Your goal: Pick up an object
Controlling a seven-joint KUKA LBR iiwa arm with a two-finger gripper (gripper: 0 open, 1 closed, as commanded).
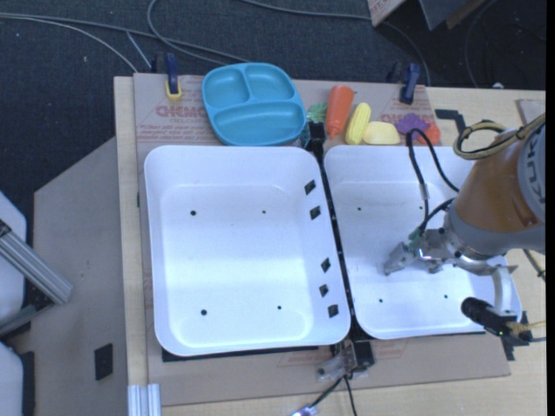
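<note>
Toy food pieces lie in a row along the upper edge of the bench, just above the right bin (pixel 381 319): an orange carrot-like piece (pixel 339 107), a yellow piece (pixel 358 121) touching it, a paler yellow lump (pixel 381 133) next, and a purple piece (pixel 412 125) at the end of the row. A small green bit (pixel 316 112) peeks out on the carrot's left. None of them is inside either bin.

Left of that row, a blue divided plate (pixel 253 102) rests on the bench, its lower rim overlapping the top edge of the left bin (pixel 173 258). Two blue clamps (pixel 171 70) grip the bench's upper edge, one at upper left and one near the toys.

From the right side of the frame the arm (pixel 501 193) reaches over the right bin, its orange band large in the middle right. The gripper (pixel 408 258) sits low over the white floor of that bin, in its middle, well apart from the toys. Whether its grip is released or clenched cannot be told; nothing shows between its tips. Black cables loop from the toys' area down to the wrist.
</note>
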